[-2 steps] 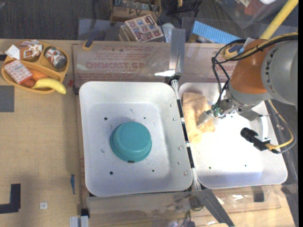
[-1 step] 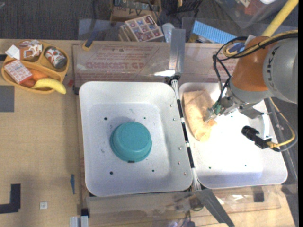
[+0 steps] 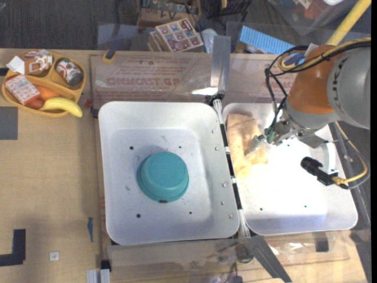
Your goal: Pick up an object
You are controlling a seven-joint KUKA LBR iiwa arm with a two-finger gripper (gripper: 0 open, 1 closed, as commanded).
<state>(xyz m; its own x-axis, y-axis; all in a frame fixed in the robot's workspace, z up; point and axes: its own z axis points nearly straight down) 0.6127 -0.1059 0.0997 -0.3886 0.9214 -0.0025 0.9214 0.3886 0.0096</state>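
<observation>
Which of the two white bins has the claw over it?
The right bin: the claw hangs over its upper left part, by the tan object. The left bin holds a teal bowl.

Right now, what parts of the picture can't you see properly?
- Gripper: its fingers blur against the tan object, so open or shut can't be told.
- Tan object: pale and blurry against the right bin; what it is stays unclear.
- Arm: cut off by the right edge.
- Snack labels on the yellow tray: too small to read.

so the wooden bench (image 3: 53,175) is carrying two white bins side by side, left bin (image 3: 118,122) and right bin (image 3: 336,217), plus a yellow tray (image 3: 12,90) sitting at its far left corner
</observation>
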